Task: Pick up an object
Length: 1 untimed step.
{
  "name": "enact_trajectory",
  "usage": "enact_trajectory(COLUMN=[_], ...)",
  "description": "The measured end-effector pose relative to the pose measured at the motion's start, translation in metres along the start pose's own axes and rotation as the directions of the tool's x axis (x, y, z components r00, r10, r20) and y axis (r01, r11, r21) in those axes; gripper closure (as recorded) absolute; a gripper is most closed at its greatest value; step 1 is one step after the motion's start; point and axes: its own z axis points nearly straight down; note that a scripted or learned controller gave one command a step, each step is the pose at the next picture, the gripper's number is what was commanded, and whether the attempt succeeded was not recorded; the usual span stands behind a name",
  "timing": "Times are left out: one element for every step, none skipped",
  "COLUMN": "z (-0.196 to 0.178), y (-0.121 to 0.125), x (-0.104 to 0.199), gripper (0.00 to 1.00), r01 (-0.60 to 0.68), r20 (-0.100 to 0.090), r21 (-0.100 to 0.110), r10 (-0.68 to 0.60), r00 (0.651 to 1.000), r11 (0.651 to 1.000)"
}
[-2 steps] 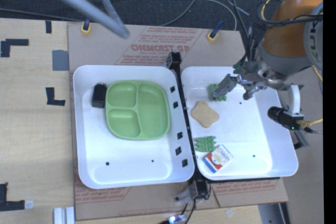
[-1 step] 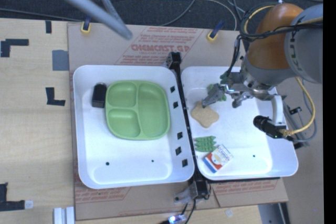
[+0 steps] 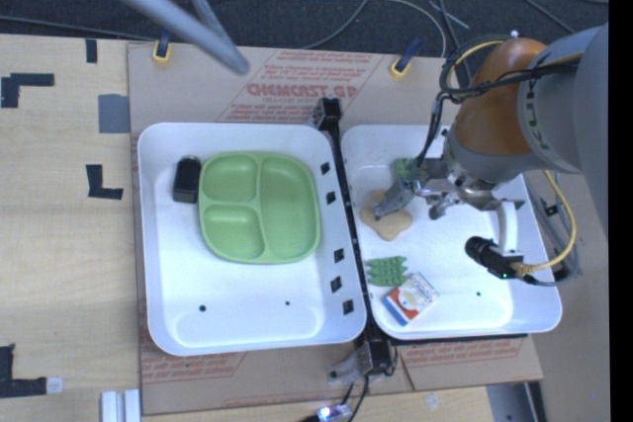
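1. The likeliest target is a tan, rounded lump (image 3: 392, 224), bread-like, lying in the right bin (image 3: 534, 311) near its upper-left part, close to the divider between the bins.
2. The tool (image 3: 394, 201) sits right at this lump's upper edge, its dark fingers slanting down toward it; whether they are spread or pressed together cannot be told from this angle, and nothing is visibly pinched.
3. Just above the tool lies a small green item (image 3: 405, 169), partly hidden by the arm.
4. Lower in the same bin are a green ridged piece (image 3: 386, 268) and, just below it, a red, white and blue packet (image 3: 409, 297).
5. The left bin (image 3: 158, 292) holds a green divided plate (image 3: 260, 207) with a black block (image 3: 186, 180) touching its left edge.
6. Judged step: the approach or closing on the lump. Next calls for a firm grip, then a straight lift.
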Motion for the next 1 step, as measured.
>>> enact_trajectory(z=[0.0542], y=[-0.0012], x=[0.0006], gripper=[0.00], r01=[0.001], r20=[0.000], r21=[-0.002], r10=[-0.001], r00=[1.000], r11=[1.000])
